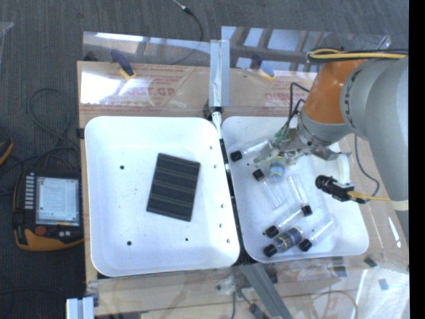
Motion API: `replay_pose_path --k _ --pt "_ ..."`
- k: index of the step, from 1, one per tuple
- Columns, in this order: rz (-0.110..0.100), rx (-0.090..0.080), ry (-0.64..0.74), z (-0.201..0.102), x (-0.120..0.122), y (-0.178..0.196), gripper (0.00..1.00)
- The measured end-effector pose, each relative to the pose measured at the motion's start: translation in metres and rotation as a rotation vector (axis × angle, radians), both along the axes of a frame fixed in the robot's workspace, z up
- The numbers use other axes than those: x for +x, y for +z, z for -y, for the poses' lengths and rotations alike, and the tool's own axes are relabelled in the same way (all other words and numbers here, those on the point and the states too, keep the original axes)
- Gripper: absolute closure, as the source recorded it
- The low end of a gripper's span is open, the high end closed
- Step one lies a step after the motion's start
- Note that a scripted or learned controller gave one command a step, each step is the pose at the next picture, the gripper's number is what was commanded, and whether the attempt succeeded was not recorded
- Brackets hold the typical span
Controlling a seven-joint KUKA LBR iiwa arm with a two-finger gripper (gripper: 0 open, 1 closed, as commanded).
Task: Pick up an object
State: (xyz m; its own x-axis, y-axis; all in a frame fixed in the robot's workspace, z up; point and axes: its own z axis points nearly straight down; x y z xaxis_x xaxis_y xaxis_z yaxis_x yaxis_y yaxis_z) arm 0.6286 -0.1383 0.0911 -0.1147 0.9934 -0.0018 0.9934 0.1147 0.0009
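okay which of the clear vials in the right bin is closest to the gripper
The vial with the bluish end, lying right under the gripper. The other vials lie lower in the right bin, toward its front edge.

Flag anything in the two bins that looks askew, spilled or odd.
Nothing looks spilled or broken. The dark ridged slab lies alone in the left bin, turned slightly off square to its walls. In the right bin the clear vials with black caps lie scattered at all angles, none upright. The gripper is low over that bin's upper part.
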Motion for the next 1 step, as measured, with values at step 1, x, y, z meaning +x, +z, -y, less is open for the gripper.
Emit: replay_pose_path --k 1 --pt "0.002 0.001 0.0 -0.0001 0.0007 0.0102 1.0"
